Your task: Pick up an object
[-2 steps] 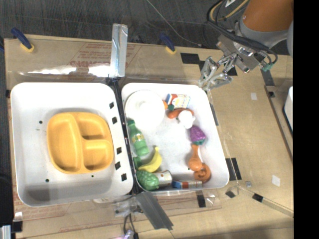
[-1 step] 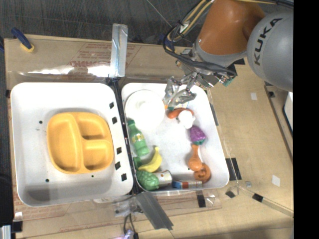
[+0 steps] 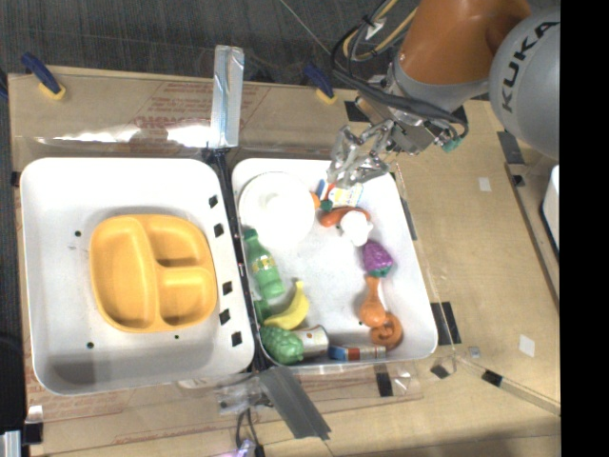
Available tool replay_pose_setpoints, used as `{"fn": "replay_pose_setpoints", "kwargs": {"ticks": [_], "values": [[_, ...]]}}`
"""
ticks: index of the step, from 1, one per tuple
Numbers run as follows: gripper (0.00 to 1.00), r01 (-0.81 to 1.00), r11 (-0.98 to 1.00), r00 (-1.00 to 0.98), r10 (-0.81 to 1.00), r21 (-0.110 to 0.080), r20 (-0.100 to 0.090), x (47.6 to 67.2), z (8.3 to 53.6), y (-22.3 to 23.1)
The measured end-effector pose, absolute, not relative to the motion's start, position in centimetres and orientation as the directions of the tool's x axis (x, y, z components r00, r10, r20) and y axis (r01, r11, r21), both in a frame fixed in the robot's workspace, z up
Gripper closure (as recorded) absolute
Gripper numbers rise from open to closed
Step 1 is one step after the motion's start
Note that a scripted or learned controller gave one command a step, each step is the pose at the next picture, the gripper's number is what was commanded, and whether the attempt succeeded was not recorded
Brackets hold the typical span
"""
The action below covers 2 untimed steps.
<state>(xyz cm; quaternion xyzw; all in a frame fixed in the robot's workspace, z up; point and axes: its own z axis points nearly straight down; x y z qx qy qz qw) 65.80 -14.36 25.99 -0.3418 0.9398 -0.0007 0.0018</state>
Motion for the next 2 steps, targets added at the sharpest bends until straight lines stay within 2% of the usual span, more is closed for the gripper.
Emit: {"fn": "replay_pose_setpoints", "kwargs": {"ticks": [1,2], "values": [[1.00,-0.650,0.760,-0.760,-0.650,-0.008,-0.004,65.8,32.7,-19.1],[1.00,-0.599,0.801,-0.801,-0.599,0.011,0.006,65.5,17.8,-10.4]]}}
